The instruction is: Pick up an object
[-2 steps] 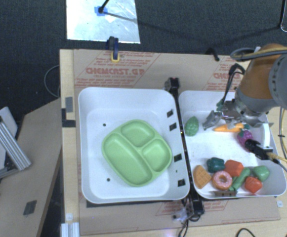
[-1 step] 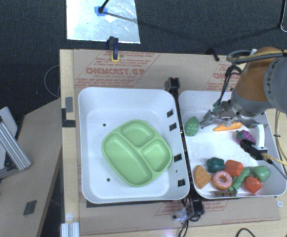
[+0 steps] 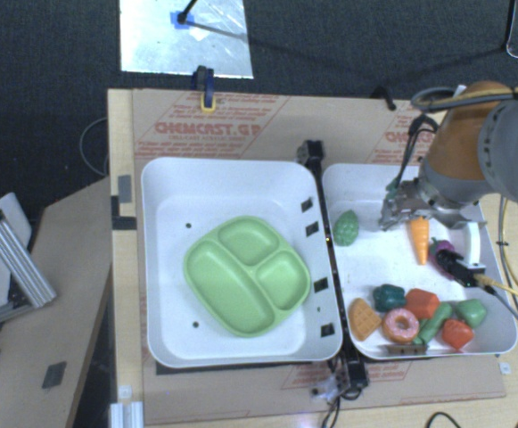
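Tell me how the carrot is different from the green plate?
The carrot is orange, long and pointy; the green plate is pale green, wide and split into three sections. The carrot lies in the right bin by the gripper; the green plate lies alone in the left bin. Both rest in white bins.

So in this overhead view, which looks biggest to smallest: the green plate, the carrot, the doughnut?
1. Green plate, by far.
2. Doughnut and carrot look about alike: the carrot longer, the doughnut wider. I wouldn't rank them.
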You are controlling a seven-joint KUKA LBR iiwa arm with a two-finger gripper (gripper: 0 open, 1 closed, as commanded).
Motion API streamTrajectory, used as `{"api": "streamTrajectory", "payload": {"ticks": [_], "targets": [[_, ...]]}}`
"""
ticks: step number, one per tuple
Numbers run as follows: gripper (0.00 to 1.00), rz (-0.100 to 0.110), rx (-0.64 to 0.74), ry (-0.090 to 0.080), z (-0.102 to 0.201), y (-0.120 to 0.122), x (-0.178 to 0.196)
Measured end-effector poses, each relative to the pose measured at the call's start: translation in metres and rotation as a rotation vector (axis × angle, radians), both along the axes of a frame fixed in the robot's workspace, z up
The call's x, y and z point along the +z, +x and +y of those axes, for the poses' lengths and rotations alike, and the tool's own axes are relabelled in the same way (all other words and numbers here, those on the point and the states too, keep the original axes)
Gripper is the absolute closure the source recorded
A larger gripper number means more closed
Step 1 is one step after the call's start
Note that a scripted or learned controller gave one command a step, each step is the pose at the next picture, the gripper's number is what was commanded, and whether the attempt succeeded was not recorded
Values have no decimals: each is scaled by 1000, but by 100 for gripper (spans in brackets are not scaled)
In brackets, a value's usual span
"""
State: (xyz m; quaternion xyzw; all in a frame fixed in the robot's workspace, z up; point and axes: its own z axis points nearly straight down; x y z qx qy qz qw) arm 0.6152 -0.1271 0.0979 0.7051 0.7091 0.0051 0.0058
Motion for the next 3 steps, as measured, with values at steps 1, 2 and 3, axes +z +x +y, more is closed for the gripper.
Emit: {"api": "streamTrajectory", "payload": {"ticks": [1, 2, 3], "targets": [[100, 14, 0, 1, 11, 3, 51], [100, 13, 1, 0, 16, 4, 111], [100, 17, 1, 1, 16, 5, 124]]}}
